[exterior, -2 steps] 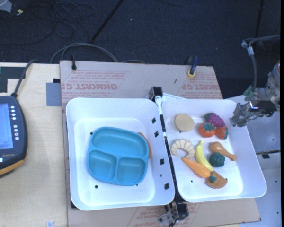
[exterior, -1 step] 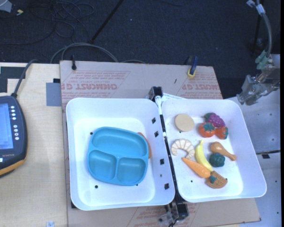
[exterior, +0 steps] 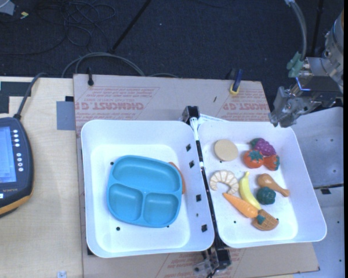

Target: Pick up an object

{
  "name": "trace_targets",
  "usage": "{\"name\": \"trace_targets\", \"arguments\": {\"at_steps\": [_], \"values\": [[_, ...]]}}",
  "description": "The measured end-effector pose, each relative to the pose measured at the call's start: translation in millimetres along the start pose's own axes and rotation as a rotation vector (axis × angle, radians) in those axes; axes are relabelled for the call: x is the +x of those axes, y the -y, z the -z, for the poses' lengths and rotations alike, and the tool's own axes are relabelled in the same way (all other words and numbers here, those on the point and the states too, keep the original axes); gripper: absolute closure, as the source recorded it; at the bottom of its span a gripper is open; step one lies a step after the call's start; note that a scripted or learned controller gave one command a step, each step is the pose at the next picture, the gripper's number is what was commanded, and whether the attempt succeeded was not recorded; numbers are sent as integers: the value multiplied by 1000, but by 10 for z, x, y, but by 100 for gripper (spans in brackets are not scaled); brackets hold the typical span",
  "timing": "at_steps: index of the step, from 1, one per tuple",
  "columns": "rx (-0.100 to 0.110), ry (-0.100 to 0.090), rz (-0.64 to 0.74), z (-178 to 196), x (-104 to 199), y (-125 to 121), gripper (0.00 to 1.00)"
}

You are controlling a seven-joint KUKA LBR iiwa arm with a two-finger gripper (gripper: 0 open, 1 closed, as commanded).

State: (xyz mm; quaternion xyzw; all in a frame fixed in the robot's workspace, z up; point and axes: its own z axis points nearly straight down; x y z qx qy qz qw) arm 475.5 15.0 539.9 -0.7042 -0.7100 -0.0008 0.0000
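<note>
Fixed overhead camera, slanted down, both bins (exterior: pixel 93 149)

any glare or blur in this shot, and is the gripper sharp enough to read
Camera view: lighting is even and bright on the two white bins, slightly washed out; the blue tray and toy food stay crisp. The gripper at the upper right is dim and soft against the dark floor, so its details are hard to read.

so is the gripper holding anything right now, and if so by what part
Nothing is held. The gripper hangs above the back right corner of the right bin, apart from the toy food lying in it.
</note>
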Motion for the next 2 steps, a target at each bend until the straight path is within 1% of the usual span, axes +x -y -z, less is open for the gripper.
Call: {"name": "trace_targets", "arguments": {"at_steps": [1,2], "values": [[5,1,-4,-28,342,-6,100],[4,1,-4,-29,640,-8,100]]}}
